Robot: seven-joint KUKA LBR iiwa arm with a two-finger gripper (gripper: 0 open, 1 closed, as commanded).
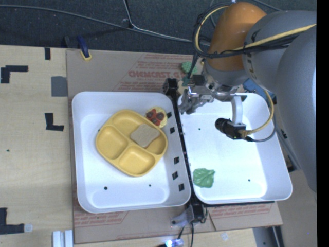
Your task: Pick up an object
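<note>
Two white bins [85,153] on cardboard sheet [103,73], wooden bench [31,163].

Two bins side by side on the tabletop, the arm over the far end of the right one.

The left bin [82,153] holds a divided tray [121,145] near its middle; a flat slab [144,135] lies in the tray's right compartment, and a small cluster of berries [156,117] sits at the tray's far right corner. The right bin [267,181] holds a leaf-shaped piece [203,177] in its near left corner. The gripper [198,101] hangs above the right bin's far left corner, beside the divider between the bins.
</note>
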